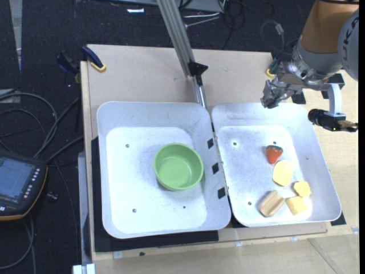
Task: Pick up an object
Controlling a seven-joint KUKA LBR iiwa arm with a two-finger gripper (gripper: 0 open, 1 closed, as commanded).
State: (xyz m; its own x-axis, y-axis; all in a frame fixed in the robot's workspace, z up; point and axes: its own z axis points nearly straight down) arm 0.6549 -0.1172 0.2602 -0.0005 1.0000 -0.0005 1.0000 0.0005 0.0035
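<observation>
1 arm in view, entering from the upper right corner of the camera view. Orange band (329, 17) at the top right, broad and rounded, with grey housing (355, 36) just to its right. Below the band the grey wrist (311, 67) narrows and angles down and to the left. Gripper (270, 99) sits at the lowest left end of the arm, dark and compact, pointing down-left. Finger state not resolvable: the tip reads as 1 dark mass. A white bracket with a black cylindrical attachment (329, 119) projects from the wrist on the right side, lower than the gripper.
</observation>
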